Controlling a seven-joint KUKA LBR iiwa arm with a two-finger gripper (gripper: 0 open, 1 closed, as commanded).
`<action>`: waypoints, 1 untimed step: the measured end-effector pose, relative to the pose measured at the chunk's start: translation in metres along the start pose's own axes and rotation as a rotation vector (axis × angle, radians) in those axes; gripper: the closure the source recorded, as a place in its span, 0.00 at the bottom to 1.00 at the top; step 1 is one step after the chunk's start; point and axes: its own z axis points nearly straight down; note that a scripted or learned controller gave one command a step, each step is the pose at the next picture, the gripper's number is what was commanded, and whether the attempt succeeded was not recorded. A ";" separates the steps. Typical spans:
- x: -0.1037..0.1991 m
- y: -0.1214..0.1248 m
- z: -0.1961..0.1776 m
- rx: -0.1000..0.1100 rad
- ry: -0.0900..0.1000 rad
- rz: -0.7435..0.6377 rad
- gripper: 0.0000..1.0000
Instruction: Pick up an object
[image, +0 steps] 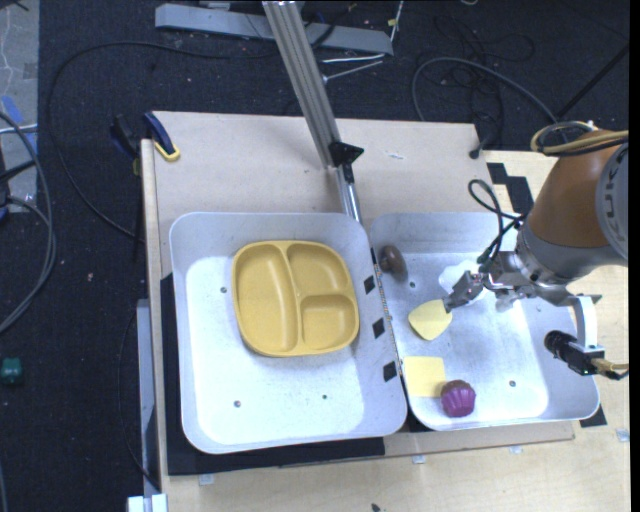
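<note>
My gripper (458, 296) hangs low over the middle of the right bin (520, 350), reaching in from the right. Its tip is right at the upper right edge of a pale yellow wedge-shaped piece (429, 321) lying on the bin floor; I cannot make out whether they touch. A small brown rounded object (392, 261) sits near the bin's upper left corner. A yellow square block (423, 376) and a purple knobbly object (458, 398) lie close together near the front left of the same bin.
The left bin (200, 350) holds a yellow divided plate (296, 297). A slanted metal pole (310, 90) rises behind the bins. The grey and orange arm (575, 215) covers the right bin's far right side. Cables lie on the dark floor around the bench.
</note>
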 end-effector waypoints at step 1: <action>0.000 0.001 -0.013 -0.005 -0.001 0.000 1.00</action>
